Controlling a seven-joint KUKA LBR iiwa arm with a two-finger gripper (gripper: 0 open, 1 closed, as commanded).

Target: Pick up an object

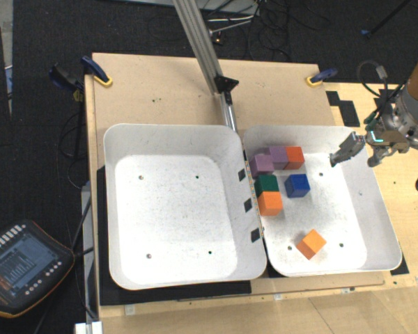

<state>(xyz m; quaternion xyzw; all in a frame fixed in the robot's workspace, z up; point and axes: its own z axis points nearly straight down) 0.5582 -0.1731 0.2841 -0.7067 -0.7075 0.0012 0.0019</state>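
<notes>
The gripper [361, 152] hangs over the upper right part of the right bin [376, 207], its two dark fingers spread apart with nothing between them, well apart from any block. All the candidates lie in that bin: a tight cluster against its left wall made of a purple block [263, 163], a second purple block [279, 156] and an orange block at the top [295, 156], then a green block [267, 184] sitting directly above another orange block [270, 203], with a blue block [297, 185] just beside the green one and slightly clear of it. A lone orange block [311, 244], turned at an angle, rests near the bin's lower edge, well apart from the rest. The left bin [125, 186] sits alongside. These look like small solid cubes (probably wood or foam, though the surface cannot be read at this distance), so I judge them light, stiff and not fragile, with flat opposing faces that suit a two-finger pinch; the faces may be smooth enough to slip if caught only at an edge. The lone orange block seems the easiest take, since both side faces are free, provided the fingers are turned to match its rotation. The blue one is second best; the clustered blocks touch neighbours and leave little room for a finger.
</notes>
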